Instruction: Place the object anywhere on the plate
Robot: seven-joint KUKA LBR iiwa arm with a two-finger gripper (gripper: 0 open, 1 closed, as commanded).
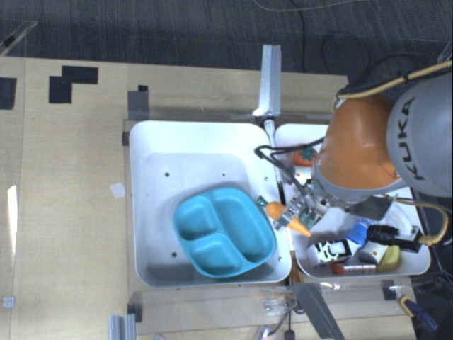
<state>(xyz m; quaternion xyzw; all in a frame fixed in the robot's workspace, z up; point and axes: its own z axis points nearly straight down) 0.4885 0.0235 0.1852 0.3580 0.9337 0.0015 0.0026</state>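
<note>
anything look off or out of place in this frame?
Nothing looks spilled or damaged. The blue plate lies flat in the left bin, turned at an angle to its walls. The gripper has an orange carrot-like object at its tip, over the divide between the bins, just short of the plate's rim.

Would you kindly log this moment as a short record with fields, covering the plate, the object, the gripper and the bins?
plate: blue divided plate, three compartments, lying in the left bin
object: orange carrot-like item between the gripper's fingers, at the divider between the bins, just right of the plate's rim
gripper: shut on the item, not yet over the plate
right bin: several small objects, among them a blue one and a yellow-green one
</note>
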